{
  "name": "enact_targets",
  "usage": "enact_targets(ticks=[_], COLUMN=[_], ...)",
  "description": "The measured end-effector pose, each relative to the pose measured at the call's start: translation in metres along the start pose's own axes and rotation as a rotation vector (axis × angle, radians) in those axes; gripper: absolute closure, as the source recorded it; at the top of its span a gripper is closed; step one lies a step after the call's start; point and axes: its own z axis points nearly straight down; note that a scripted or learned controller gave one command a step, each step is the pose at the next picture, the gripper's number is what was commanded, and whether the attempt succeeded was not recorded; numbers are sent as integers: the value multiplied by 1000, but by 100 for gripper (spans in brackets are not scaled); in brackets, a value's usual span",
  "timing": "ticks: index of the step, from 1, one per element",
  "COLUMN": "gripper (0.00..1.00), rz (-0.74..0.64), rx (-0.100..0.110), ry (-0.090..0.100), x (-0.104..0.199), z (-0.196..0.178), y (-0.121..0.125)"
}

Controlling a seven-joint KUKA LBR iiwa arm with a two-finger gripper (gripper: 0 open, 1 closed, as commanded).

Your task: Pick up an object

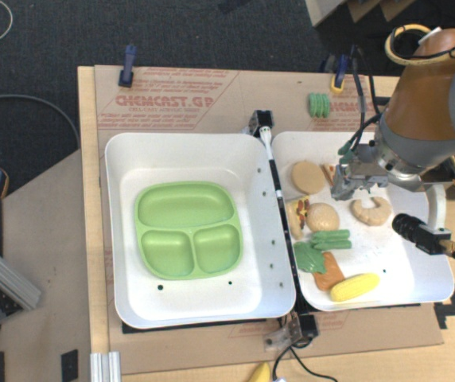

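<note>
The right white bin (426, 293) holds several toy foods. A tan round piece (308, 177) lies at its back left, and a pale bun (321, 216) sits in front of it. A beige curved piece (371, 211) is near the middle. Green beans (324, 242), an orange carrot (332, 270) and a yellow piece (355, 287) lie toward the front. My gripper (345, 185) hangs low over the bin between the tan round piece and the beige curved piece. I see nothing held in it.
The left white bin (124, 213) carries a green divided plate (188, 229). A small green object (319, 106) lies on the cardboard behind the right bin. Blue clamps (126, 64) hold the board's far edge. The arm covers the right bin's back right corner.
</note>
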Motion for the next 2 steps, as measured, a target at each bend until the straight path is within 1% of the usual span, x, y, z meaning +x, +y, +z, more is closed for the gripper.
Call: enact_targets(ticks=[1,2], gripper=[100,100], rz=[-13,-6], rx=[-20,4], ry=[4,1], x=[106,146], z=[-102,-43], y=[30,-40])
